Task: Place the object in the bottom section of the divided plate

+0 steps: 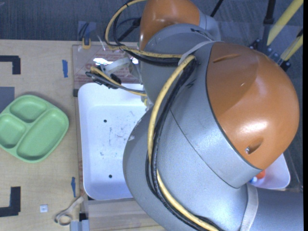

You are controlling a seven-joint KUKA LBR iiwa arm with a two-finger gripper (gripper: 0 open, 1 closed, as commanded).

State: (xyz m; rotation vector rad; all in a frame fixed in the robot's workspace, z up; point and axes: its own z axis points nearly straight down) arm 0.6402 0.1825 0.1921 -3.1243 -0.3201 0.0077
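1. The arm (216, 129) bulks across the right and middle of the camera view, grey with large orange caps, and covers most of the bench behind it.
2. A yellow and black cable (159, 129) runs along the arm's body, and more cable loops above it near the far edge of the bin.
3. The gripper is hidden behind the arm's bulk, so I cannot tell its state or whether it carries anything.
4. A white bin (103, 138) lies in the middle of the view, its left part bare and showing small dark specks and scuff marks; its right part is covered by the arm.
5. The green divided plate (32, 128) rests on the wooden bench (38, 66) to the left of the bin, well apart from the arm.
6. The plate has two small sections on its far-left side and one long section along its near-right side; all three look bare.
7. The object to be placed cannot be made out; a small orange and blue bit (259, 176) peeks out at the arm's near-right edge against a second white bin (279, 177), too little of it showing to tell what it is.
8. Black markers (10, 64) and blue tape strips (64, 68) sit on the bench around the plate.
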